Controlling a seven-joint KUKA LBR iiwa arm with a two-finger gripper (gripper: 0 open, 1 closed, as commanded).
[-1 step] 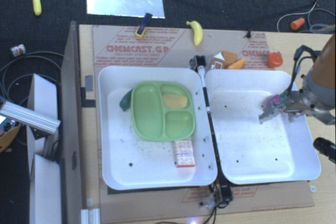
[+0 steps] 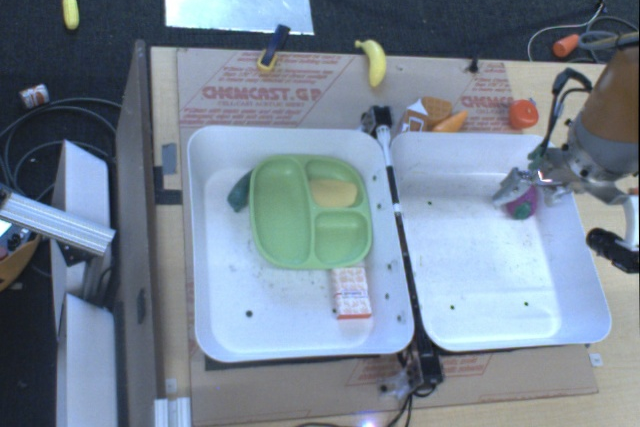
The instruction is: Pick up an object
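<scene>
Biggest risk for you: the tool (image 2: 522, 191) sits right over a small purple and green object (image 2: 521, 206) in the right bin (image 2: 500, 315), close to that bin's far right side. If the fingers are not squarely on either side of it, a lift will likely come up bare or nudge the thing sideways. The object looks small and rounded, so I'd judge it prone to slipping out or rolling. You can't tell from this view whether the tool is apart or together, or whether the object is actually between its fingers; metal parts overlap it, that's all. Treat it as touching or just above, not as held.

Second risk: the bin wall is near behind the tool, so a drift that way could bump the rim.

Other candidates lie well away to the tool's left, in the left bin (image 2: 215, 315): a green tray (image 2: 290, 230) with a yellow piece (image 2: 334, 191) in its upper compartment, a dark green thing (image 2: 239, 192) touching the tray's far edge, and a red and white box (image 2: 351, 293) just below the tray. A banana (image 2: 374, 62) and orange bits (image 2: 450, 120) rest on the worktop (image 2: 300, 95) beyond the bins, outside them.
</scene>
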